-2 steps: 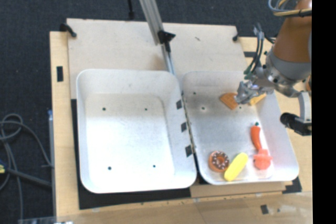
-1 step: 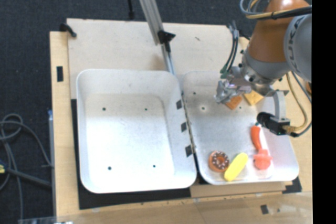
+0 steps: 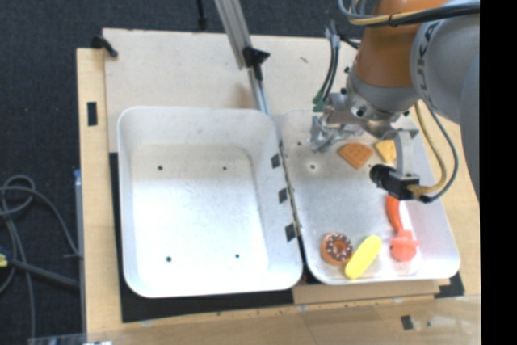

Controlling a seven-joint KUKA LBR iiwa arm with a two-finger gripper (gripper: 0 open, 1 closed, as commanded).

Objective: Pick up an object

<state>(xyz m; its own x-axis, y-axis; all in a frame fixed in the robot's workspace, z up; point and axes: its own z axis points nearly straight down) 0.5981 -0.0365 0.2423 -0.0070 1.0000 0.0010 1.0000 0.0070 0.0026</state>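
Observation:
The right bin [image 3: 323,190] holds several small objects. An orange cracker-like piece [image 3: 354,154] lies near the bin's back, with a yellow-tan piece [image 3: 386,150] just to its right. An orange carrot-like toy [image 3: 399,229] rests along the right side. A brown doughnut [image 3: 335,248] and a yellow banana-like toy [image 3: 363,256] sit at the front edge. My gripper [image 3: 323,135] hangs low over the back left part of this bin, just left of the cracker piece. Nothing shows between its fingers.
The left bin [image 3: 202,198] lies beside the right one, sharing a middle rim with black clips. A slanted metal pole [image 3: 230,8] rises behind the bins. The arm's orange band and cables [image 3: 396,44] hang over the right bin's back corner.

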